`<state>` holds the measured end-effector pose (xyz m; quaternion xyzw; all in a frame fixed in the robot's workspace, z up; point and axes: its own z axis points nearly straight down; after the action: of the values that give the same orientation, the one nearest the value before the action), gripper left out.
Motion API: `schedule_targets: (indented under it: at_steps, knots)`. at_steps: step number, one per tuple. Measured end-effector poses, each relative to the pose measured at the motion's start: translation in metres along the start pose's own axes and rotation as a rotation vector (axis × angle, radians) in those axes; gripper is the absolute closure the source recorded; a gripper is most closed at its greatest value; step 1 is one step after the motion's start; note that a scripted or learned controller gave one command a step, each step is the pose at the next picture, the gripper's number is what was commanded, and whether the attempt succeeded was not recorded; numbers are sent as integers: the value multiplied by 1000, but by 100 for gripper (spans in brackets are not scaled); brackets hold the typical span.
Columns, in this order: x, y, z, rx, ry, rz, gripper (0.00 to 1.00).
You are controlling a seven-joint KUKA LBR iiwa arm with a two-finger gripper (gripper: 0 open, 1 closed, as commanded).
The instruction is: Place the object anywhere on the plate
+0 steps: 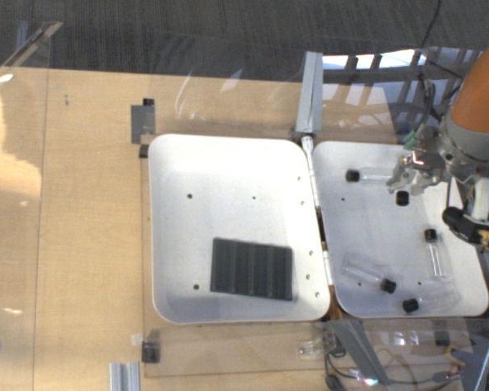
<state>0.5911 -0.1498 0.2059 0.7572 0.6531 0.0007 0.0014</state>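
The end effector (407,176) hovers over the right bin (334,218), its state unclear. Descend squarely onto one clear vial (434,251) at five o'clock, then carry it to the dark ridged plate (252,269).

My arm (482,104) comes up rounded and bulky, a broad orange band curving across it, a grey collar right under that. Below the collar, my hand (413,172) is bare silvery metal, small and angular, catching the light. A thin black cable (433,10) arcs above me, and dark cabling loops beside my white wrist.
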Motion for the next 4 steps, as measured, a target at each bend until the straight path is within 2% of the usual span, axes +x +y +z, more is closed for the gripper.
schedule_targets:
  at_steps: [1,2,3,4]
  knots:
    - [35,67,88,4,0,167,100]
    - [110,64,22,0,1,-33,100]
    - [200,50,23,2,2,43,100]
    - [256,41,23,2,1,122,100]
